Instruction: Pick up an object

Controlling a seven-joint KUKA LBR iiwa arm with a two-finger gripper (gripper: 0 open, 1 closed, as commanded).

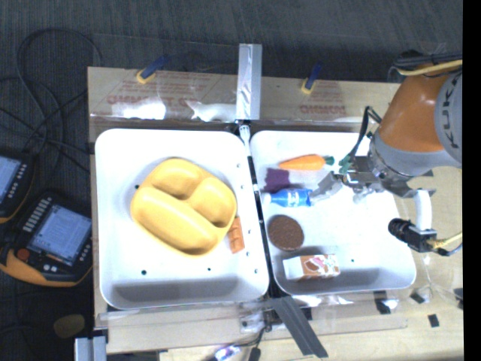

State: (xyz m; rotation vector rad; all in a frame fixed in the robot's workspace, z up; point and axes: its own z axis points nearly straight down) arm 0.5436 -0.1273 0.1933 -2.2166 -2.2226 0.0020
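Observation:
The right bin (376, 254) holds an orange carrot (304, 161), a purple piece (276, 177), a small blue bottle (289, 197), a brown disc (285, 232) and a small printed packet (319, 265). My gripper (343, 191) hangs over the middle of this bin, just right of the blue bottle and below the carrot's green tip. Its two fingers (325, 187) stand apart, open, with nothing between them. The left bin (120, 269) holds a large yellow lumpy object (183, 204) and a small orange piece (236, 236) beside it.
The grey and orange arm (421, 126) comes in over the right bin's far right corner. A black cable fitting (409, 232) sits by the right rim. Bare white floor lies in the right bin's right half. A metal divider (249, 89) stands at the back.

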